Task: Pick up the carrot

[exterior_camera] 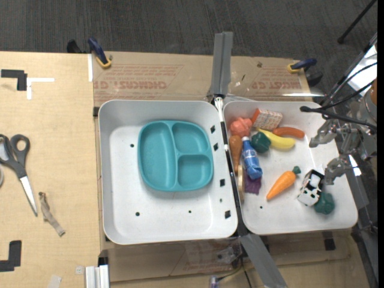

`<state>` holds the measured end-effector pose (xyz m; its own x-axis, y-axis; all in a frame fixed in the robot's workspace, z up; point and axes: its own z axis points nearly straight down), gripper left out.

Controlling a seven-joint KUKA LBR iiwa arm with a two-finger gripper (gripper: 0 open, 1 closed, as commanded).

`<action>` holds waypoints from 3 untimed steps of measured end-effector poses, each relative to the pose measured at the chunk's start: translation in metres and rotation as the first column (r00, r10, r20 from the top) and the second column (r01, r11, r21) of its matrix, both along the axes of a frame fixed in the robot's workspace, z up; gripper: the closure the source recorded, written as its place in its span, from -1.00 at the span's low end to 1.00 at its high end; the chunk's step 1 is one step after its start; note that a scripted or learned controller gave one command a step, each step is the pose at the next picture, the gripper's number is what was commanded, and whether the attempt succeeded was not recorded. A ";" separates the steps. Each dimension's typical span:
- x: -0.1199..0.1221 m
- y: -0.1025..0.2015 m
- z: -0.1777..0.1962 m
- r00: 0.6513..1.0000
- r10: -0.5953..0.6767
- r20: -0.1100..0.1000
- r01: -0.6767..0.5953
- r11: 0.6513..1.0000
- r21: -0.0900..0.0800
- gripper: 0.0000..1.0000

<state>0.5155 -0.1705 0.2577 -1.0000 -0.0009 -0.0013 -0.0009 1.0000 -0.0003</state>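
Claw point(332, 156) at right bin's point(300, 224) right edge, fingers spread, gripping nothing. Carrot point(282, 184) lies left of claw, slightly below, apart. Cow toy point(310, 188) between them.

A teal divided plate point(176, 155) lies in the left bin point(114, 179); scissors point(18, 164) rest on the bench (far left).

I see a smooth glossy plastic carrot point(282, 185) in a shiny white plastic bin point(336, 221), a matt teal plastic plate point(175, 155), and metal-bladed scissors point(19, 164) on pale wood.
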 end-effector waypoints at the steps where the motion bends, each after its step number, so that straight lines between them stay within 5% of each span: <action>1: 0.033 0.022 -0.128 0.999 -0.037 -0.001 0.037 0.999 0.000 -1.00; 2: 0.031 0.065 -0.165 0.987 -0.161 0.000 0.161 0.987 0.001 -1.00; 3: -0.014 0.058 -0.166 0.972 -0.237 -0.001 0.237 0.972 0.000 -1.00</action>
